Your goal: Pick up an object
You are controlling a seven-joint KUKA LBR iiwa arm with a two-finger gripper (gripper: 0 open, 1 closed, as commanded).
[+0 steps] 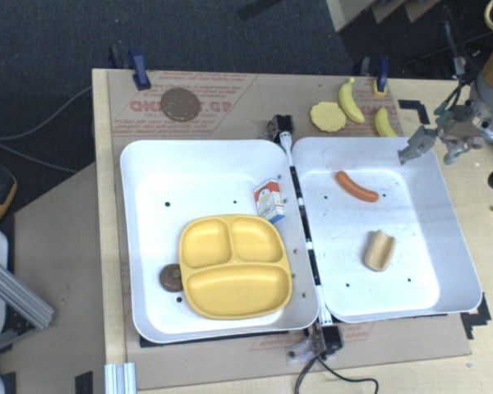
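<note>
Your claw hangs over the upper right corner of the right bin, its two fingers spread apart with nothing between them. That bin offers two candidates: a sausage lying at a slant near the top, close to the claw, and a tan bread roll lower down, well apart from it. The left bin holds a yellow divided plate, a small carton and a brown disc. The bananas rest on the worktop beyond the bins. I judge the sausage your easiest target, being nearest.
</note>
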